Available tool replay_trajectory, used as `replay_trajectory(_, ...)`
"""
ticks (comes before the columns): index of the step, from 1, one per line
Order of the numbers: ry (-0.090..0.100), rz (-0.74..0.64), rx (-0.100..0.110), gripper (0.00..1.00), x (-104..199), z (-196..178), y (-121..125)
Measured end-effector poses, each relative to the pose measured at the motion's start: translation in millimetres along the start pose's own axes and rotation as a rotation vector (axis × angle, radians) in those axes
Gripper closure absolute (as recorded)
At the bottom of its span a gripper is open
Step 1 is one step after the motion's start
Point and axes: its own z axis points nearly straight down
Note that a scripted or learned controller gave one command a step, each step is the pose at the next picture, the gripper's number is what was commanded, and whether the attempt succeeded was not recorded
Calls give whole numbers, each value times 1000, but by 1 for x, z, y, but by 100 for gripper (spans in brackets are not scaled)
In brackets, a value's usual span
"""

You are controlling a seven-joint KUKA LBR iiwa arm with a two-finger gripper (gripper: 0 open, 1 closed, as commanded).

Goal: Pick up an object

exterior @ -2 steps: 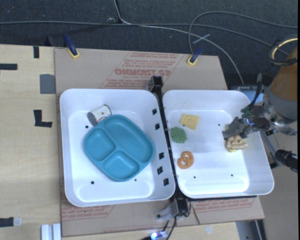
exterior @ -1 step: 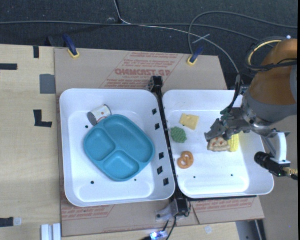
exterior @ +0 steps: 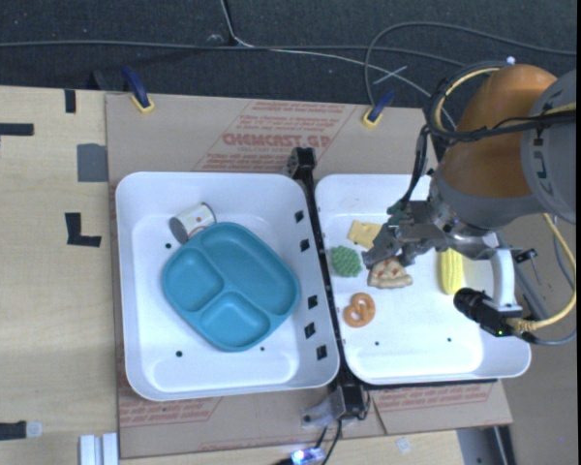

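The hand (exterior: 387,251) hung low in the right bin (exterior: 465,361), just above a pizza slice (exterior: 391,277). A blue divided plate (exterior: 229,286) lay in the left bin (exterior: 140,289).

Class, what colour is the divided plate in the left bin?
Light blue plate, seen clearly in the camera view.

A pale wood worktop (exterior: 39,298) fills the left and lower part of the frame, marked with black tape pieces (exterior: 77,229) at the left. A brown cardboard sheet (exterior: 261,134) with red printing lies on it, held at its top edge by two blue and yellow clamps (exterior: 137,93). Across the top of the frame runs dark carpet (exterior: 107,17), crossed by thin cables (exterior: 271,46). The light is even.
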Motion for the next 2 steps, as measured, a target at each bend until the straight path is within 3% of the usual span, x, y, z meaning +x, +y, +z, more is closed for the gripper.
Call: replay_trajectory(2, -1, 2, 1, 100, 92, 6, 18)
